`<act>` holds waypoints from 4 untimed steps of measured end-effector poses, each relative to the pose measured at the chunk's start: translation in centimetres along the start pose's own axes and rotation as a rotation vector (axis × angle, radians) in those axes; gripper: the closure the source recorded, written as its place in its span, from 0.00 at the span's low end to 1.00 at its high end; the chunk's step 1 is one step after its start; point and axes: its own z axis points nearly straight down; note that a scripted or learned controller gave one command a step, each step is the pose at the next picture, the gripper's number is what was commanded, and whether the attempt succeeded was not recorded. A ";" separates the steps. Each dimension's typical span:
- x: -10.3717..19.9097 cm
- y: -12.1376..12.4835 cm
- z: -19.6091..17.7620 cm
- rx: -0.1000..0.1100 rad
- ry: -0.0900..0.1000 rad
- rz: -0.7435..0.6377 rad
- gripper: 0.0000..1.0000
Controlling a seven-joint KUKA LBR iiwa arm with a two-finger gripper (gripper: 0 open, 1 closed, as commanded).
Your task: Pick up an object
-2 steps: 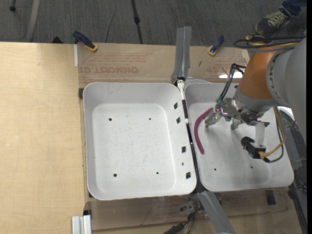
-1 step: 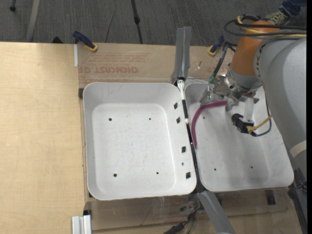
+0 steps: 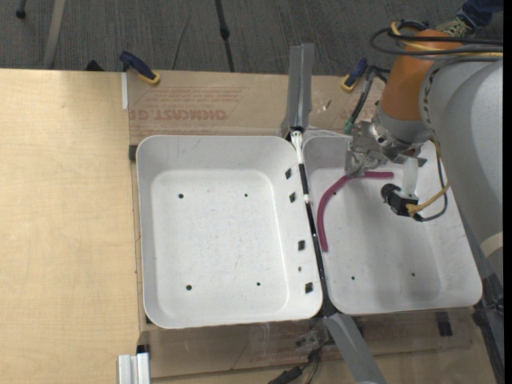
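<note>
Camera view: two bins (image 3: 152, 238); one pink strip (image 3: 332, 202) in right; tool (image 3: 362, 163) grip unclear.

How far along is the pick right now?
Done: the arm has reached into the right-hand shallow white bin. In hand: the pincer sits at the upper end of the bent magenta strip. A grip isn't confirmable. Left: lifting the strip, whose lower end appears to lie in the bin.

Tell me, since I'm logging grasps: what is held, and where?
Cannot be told: the pink tube's upper end meets the end effector in the right bin, but the contact is hidden.
</note>
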 end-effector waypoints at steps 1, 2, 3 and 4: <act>0.0 0.0 0.0 -0.001 0.000 0.001 0.00; -10.7 1.2 0.7 -0.003 -0.001 0.030 0.00; -3.1 -5.2 1.0 0.001 -0.001 -0.054 0.00; -7.1 1.2 -5.3 -0.002 -0.002 -0.151 0.00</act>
